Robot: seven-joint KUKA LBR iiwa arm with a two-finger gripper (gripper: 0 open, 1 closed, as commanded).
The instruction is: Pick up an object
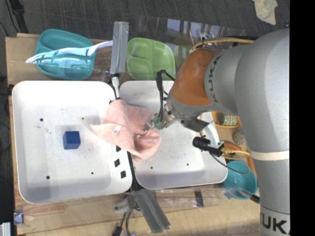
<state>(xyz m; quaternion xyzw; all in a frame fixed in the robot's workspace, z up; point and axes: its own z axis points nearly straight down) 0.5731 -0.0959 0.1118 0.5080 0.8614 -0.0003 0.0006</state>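
The big grey arm [256,107] leans in from the right, its orange band [194,80] hanging over the back of the right-hand bin [172,176], the wrist angled down and to the left. The gripper [156,123] sits low at the edge of a pink cloth [129,128], right against its rumpled right side. From here I cannot tell whether it is spread or closed, or whether it has any cloth pinched in it; the tip is small and blurred against the fabric.

The cloth is draped across the divide between the two bins, part of it lying in the left bin [34,146] and part bunched up in the right one. A small blue cube [72,139] sits on its own in the left bin, well apart from the cloth. Behind the bins rest a teal scoop-shaped container [64,55] and a green divided tray [150,58].
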